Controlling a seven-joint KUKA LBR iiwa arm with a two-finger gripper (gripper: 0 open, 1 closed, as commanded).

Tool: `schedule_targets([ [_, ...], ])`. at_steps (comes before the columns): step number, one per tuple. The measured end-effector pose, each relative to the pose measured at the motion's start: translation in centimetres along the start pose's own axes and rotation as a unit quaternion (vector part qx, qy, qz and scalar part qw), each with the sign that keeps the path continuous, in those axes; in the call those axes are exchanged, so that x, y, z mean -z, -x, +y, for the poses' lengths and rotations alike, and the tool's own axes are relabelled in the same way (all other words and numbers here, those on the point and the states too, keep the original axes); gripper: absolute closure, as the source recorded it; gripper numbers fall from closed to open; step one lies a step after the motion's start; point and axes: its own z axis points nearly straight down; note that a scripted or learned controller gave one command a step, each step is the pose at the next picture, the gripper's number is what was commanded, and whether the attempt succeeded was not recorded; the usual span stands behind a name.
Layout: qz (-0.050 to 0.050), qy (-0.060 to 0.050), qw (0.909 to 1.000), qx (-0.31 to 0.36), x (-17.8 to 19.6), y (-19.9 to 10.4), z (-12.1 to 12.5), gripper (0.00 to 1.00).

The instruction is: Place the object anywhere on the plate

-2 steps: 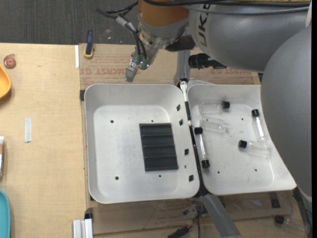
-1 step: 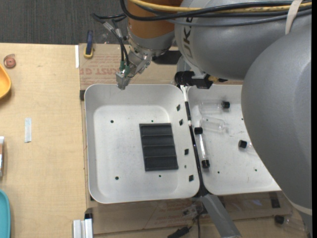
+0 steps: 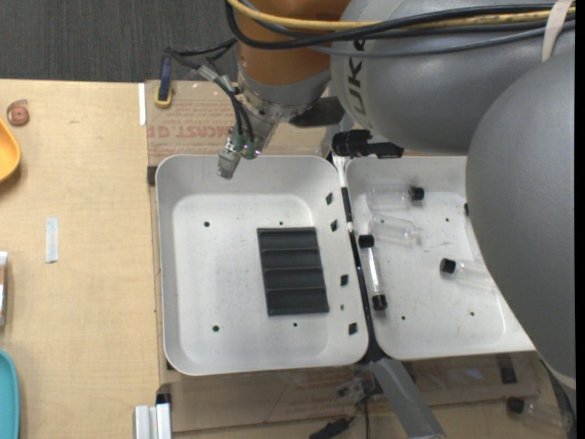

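Looming closest to us, the grey arm [image 3: 475, 90] with its orange band fills the upper right. We see the end effector [image 3: 233, 158] hanging above the left bin's [image 3: 183, 337] far rim; we cannot tell whether it is released or clenched. We find a black ridged block [image 3: 292, 271] lying flat in the middle of that bin. Small clear and black pieces [image 3: 416, 193] lie scattered in the right bin [image 3: 484, 337].
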Motion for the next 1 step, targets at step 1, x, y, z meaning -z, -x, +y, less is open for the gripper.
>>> schedule_targets([
  [1,0.000,0.001,0.9989,0.047,-0.72,-3.82,-1.99,1.00],
])
